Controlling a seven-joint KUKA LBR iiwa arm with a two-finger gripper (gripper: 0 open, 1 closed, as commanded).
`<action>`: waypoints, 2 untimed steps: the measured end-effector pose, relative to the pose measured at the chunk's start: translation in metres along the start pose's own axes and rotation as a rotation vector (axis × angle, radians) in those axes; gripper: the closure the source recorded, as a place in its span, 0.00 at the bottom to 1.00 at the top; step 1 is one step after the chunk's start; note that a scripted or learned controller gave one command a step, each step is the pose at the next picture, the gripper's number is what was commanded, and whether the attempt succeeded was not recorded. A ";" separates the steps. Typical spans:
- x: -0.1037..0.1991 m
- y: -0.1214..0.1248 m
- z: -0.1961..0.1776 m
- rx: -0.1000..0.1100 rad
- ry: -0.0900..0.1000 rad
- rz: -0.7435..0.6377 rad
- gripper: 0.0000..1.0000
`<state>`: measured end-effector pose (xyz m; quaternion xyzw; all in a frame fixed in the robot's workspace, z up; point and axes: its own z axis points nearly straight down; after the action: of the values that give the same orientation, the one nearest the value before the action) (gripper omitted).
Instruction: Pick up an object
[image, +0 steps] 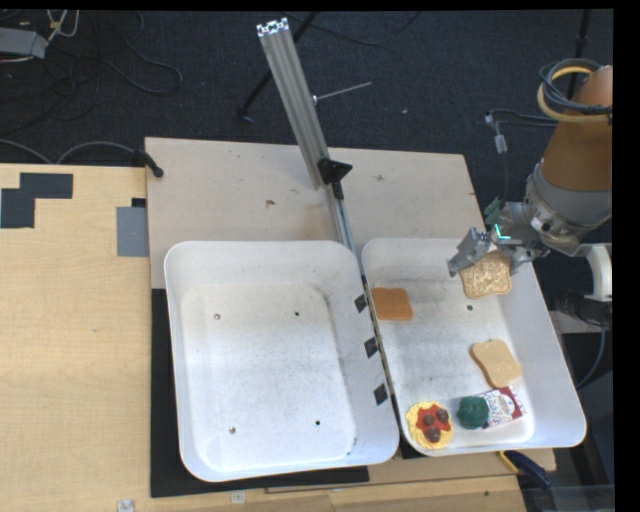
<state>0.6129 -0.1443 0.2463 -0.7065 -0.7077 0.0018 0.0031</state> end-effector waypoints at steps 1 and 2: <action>0.000 0.001 -0.002 -0.004 -0.001 -0.001 0.00; 0.005 0.001 0.062 0.002 0.000 0.001 0.00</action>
<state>0.6133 -0.1393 0.1845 -0.7067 -0.7075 0.0024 0.0037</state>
